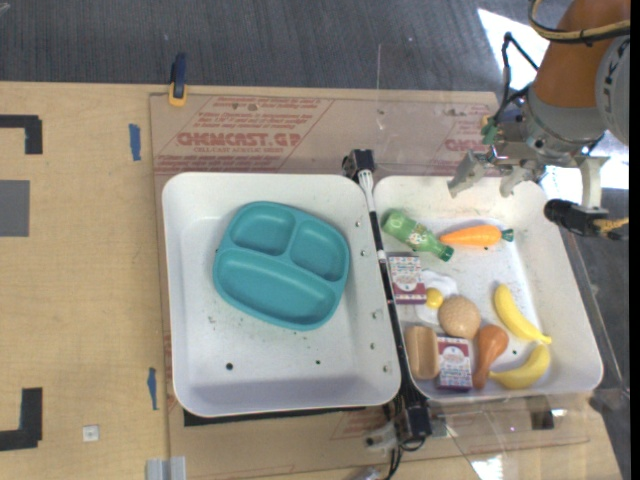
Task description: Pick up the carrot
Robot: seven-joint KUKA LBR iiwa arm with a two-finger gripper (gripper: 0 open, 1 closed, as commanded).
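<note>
The carrot (473,235), orange with a small green stem end, lies on its side near the back of the right bin (575,298). My gripper (487,179) hangs over the bin's back edge, above and just behind the carrot. Its two fingers (464,180) are spread apart with nothing between them. A green bottle (414,234) lies close to the carrot's left tip.
The right bin also holds two bananas (518,313), a round bread roll (459,317), a hot dog bun (421,351), a brown drumstick-like piece (487,349) and small printed cartons (405,276). A teal divided plate (281,263) sits in the left bin (200,348).
</note>
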